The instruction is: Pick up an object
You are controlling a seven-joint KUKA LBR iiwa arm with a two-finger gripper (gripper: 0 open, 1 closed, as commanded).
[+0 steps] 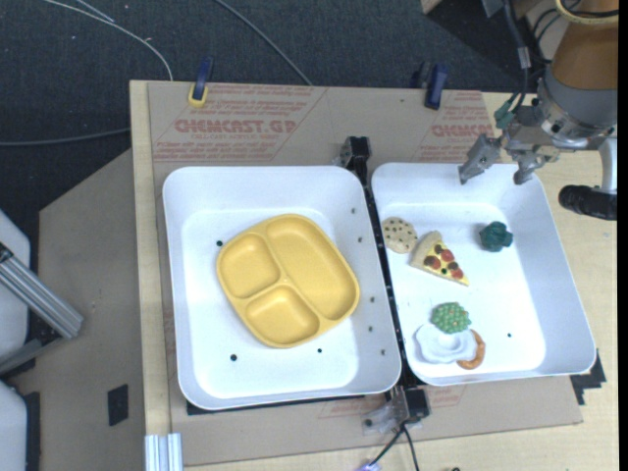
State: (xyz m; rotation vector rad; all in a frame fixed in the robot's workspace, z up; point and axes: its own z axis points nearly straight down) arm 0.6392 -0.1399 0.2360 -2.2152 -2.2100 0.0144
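The right bin [549,292] holds a round cookie [398,234], a pizza slice [439,259], a dark green lump [496,235], and, near the front, a green broccoli-like piece [449,316] on a white piece [440,344] with an orange-brown pretzel-like curl [473,353]. My gripper [501,164] hangs over the far edge of the right bin, its two grey fingers spread open with nothing between them. The green lump lies below the gripper, a little toward the front.
The left bin [186,263] holds a yellow divided tray [287,279]. Black clamps sit between the bins at the back [355,152] and the front [412,400]. Blue clips [433,83] hold the cardboard sheet at the far edge.
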